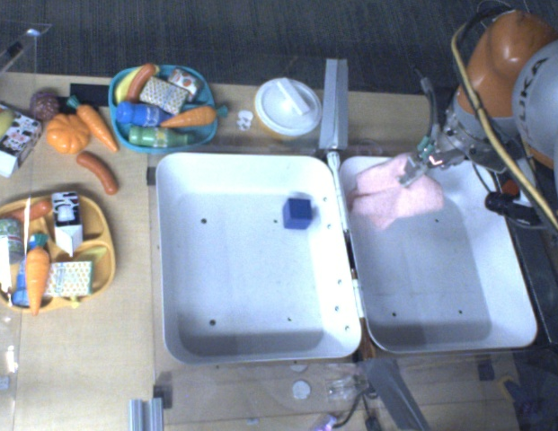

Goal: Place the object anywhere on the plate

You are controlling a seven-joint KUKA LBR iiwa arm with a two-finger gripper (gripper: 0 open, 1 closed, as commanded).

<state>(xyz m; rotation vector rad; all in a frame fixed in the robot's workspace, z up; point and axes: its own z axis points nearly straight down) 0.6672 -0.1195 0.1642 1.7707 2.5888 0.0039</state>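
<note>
Hovering hand [420, 167] over pink plate [395, 200]; blue cube [298, 212] in left bin [243, 330].

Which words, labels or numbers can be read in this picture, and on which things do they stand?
"KU": grey letters, cut off, on the arm housing at the right edge.
Small boxes in the blue bowl: printed, too blurred to read.
Cartons on the yellow tray: patterned, too small to read.
Blue cube, pink plate: no text.

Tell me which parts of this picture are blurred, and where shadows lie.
Camera view: the pink plate looks smeared and soft-edged, the pincer above it is blurred; the blue block is fairly sharp; soft shadows lie along the near walls of both bins.
</note>
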